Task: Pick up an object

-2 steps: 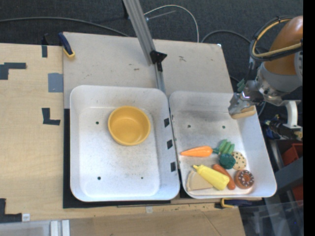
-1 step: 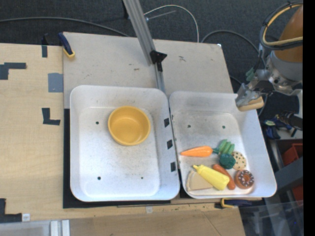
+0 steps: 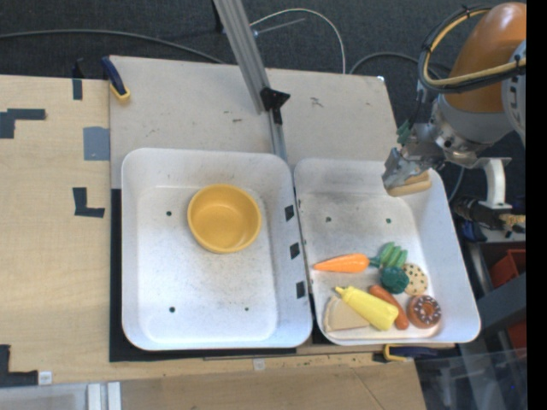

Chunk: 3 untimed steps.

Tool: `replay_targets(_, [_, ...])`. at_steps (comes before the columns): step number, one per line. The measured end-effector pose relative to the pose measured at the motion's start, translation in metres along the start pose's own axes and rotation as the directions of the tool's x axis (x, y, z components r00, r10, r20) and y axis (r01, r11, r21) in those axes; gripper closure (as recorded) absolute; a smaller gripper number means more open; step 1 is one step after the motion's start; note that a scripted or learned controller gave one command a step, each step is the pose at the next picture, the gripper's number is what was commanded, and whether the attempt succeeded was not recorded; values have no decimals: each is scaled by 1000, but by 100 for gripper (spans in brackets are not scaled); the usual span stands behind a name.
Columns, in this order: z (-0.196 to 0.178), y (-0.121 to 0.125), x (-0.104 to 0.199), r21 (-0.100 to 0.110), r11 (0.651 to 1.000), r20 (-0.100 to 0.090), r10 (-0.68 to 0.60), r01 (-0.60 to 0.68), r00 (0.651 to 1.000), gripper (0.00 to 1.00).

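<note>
My gripper (image 3: 400, 178) hangs over the far right corner of the right bin (image 3: 342, 203). A small tan block (image 3: 412, 185) sticks out from between its fingertips, and the fingers are shut on it, above the bin's rim. Toy foods lie in the bin's near right corner: an orange carrot (image 3: 342, 264), a green vegetable (image 3: 393, 267), a speckled cookie (image 3: 416, 277), a yellow bottle (image 3: 370, 307), a chocolate donut (image 3: 425, 312) and a tan bread slice (image 3: 340, 317).
A yellow bowl (image 3: 224, 218) stands in the left bin (image 3: 154, 263). A grey metal pole (image 3: 248, 49) slants down to the divide between the bins at the back. Cables lie behind the bench.
</note>
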State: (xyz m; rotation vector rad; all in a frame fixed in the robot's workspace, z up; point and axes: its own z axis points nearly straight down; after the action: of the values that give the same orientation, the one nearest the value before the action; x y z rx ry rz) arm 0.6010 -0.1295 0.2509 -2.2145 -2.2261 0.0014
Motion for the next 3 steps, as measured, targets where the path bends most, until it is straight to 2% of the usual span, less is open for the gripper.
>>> replay_targets(1, [4, -4, 43, 0, 1000, 0, 0, 0, 1000, 100])
replay_targets(3, [14, -1, 153, 1, 1000, 0, -1, 1, 1000, 100])
